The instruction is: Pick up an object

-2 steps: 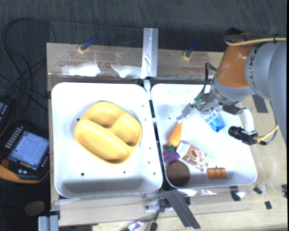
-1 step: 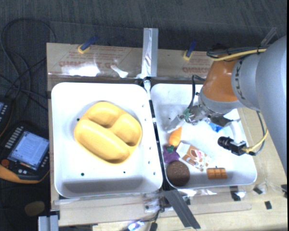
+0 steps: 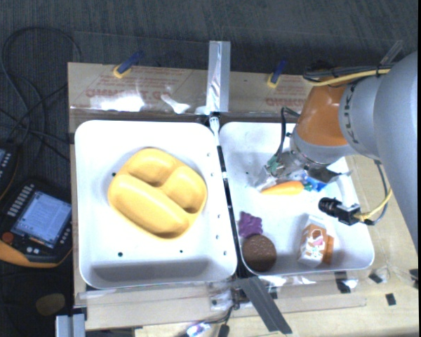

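One brown ball [image 3: 259, 251], one carton [image 3: 316, 243], one carrot [image 3: 286, 187], one yellow loaf [image 3: 156, 191], tool [image 3: 289, 172] grip unclear

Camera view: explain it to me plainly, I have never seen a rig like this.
One camera looks down at a slant on two shallow white bins. The grey arm with the orange band is a robot reaching in from the right; its gripper hangs over the right bin. That bin contains an orange carrot-shaped toy, a purple piece, a brown ball and a small carton. The left bin holds a large yellow bread-like object. Whether anything is held cannot be told.
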Tool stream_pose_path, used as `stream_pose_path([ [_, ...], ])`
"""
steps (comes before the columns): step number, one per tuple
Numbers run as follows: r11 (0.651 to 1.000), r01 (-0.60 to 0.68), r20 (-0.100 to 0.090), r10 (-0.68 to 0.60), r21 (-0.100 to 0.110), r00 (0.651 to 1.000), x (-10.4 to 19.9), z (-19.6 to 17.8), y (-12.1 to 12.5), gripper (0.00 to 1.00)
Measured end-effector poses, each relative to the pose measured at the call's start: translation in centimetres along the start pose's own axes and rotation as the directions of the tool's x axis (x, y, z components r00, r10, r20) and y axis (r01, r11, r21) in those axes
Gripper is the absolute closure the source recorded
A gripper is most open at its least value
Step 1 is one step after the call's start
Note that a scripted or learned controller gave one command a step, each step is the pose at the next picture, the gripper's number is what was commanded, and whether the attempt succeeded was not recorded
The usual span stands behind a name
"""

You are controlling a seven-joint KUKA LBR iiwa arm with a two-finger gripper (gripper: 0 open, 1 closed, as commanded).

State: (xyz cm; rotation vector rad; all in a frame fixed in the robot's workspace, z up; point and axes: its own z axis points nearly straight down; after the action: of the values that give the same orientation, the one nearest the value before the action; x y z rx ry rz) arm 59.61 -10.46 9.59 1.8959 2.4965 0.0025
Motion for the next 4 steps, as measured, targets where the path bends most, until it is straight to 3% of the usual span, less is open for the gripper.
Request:
stream_pose_path([
  [1, 0.95, -0.313, 0.002, 0.313, 0.014, 0.95, 2.9, -8.4, 7.2, 1.0],
  [2, 0.963, -0.27, 0.001, 0.27, 0.013, 0.963, -6.9, -11.0, 5.6, 1.0],
  [3, 0.963, -0.269, 0.001, 0.269, 0.013, 0.963, -6.8, -11.0, 5.6, 0.0],
  [4, 0.944, -0.328, -0.001, 0.329, 0.013, 0.944, -8.4, 0.6, 1.8, 0.0],
])
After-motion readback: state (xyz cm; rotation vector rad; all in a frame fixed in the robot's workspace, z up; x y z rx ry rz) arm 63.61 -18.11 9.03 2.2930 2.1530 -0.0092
